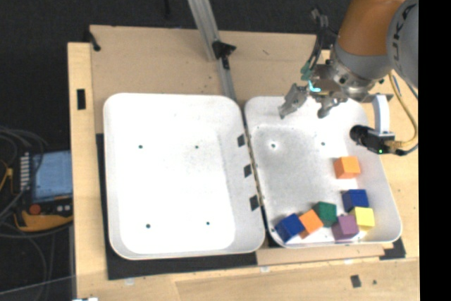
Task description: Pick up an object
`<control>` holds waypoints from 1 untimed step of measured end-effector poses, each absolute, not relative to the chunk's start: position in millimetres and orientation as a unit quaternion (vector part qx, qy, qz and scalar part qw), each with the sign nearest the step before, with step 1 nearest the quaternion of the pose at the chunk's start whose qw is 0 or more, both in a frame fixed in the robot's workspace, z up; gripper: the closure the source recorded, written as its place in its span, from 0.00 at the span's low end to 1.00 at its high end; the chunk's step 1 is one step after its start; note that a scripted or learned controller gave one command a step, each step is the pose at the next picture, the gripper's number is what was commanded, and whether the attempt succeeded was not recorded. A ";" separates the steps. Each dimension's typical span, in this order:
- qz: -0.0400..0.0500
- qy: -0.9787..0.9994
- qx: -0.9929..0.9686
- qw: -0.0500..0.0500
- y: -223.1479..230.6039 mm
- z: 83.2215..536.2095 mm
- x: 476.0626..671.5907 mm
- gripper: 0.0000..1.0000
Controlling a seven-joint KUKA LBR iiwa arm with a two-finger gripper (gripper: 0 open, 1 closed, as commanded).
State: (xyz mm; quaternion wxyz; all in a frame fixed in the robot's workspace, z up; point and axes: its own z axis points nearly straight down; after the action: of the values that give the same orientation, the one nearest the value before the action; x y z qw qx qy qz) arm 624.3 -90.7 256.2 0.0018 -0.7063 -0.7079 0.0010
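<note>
My gripper [308,105] hangs over the far edge of the right bin [296,151], its two fingers spread apart with nothing between them. Well away from it, an orange block [347,166] lies alone near the bin's right side. Along the near edge sit a blue block [289,226], an orange block [311,221], a green block [326,211], a purple block [345,226], a yellow block [364,216] and another blue block [356,199].
The left bin [173,173] lies beside the right one. A slanted metal rail [204,17] runs down to the gap between the bins. A blue device with cables [46,183] sits off the bench at the left.
</note>
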 end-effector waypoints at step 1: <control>-0.001 -0.708 -0.706 0.000 -90.7 258.8 625.1 0.00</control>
State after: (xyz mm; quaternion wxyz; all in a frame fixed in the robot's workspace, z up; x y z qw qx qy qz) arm 625.1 -90.7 258.8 0.0000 -0.7065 -0.7077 -0.0007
